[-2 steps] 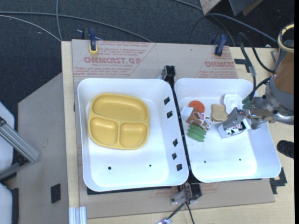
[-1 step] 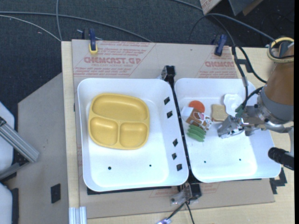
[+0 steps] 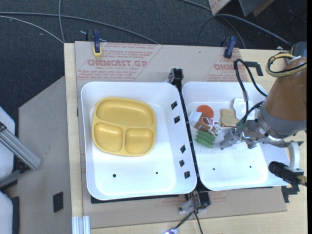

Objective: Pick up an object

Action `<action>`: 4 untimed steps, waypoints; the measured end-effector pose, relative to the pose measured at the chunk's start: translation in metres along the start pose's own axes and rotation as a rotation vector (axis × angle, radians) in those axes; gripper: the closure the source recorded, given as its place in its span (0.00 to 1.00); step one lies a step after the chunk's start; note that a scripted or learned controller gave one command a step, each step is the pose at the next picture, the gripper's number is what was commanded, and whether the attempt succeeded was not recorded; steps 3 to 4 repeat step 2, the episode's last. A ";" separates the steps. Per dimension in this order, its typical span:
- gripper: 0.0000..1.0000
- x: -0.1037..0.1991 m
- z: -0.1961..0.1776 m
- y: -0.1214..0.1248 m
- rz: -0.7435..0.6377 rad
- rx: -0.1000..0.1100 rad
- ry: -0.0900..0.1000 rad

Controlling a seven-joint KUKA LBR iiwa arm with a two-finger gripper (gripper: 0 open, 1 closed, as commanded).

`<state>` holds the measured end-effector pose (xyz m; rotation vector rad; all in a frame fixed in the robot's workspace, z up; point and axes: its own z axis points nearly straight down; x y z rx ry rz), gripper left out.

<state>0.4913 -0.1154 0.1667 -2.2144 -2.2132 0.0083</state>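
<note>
Above the right bin (image 3: pixel 234 179) (white, shallow), the pincer (image 3: pixel 229 141) hangs near toys (image 3: pixel 208 126), perhaps parted, unclear.

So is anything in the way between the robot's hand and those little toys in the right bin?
Nothing visible is. The hand sits low in the right bin, just right of the green piece, with bare white floor between them. The red-and-brown toy and tan piece lie just beyond, equally unblocked.

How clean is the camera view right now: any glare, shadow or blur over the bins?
Camera view: even light, no hard glare; the yellow three-compartment plastic plate in the left white bin is sharp; the small items in the right white bin look soft; the gripper is dark and slightly blurred.
</note>
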 end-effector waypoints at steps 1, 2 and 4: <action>0.00 0.008 0.052 -0.007 -0.001 0.001 0.001; 1.00 0.007 0.041 -0.006 -0.001 -0.003 0.000; 1.00 0.007 0.041 -0.006 -0.001 -0.003 0.000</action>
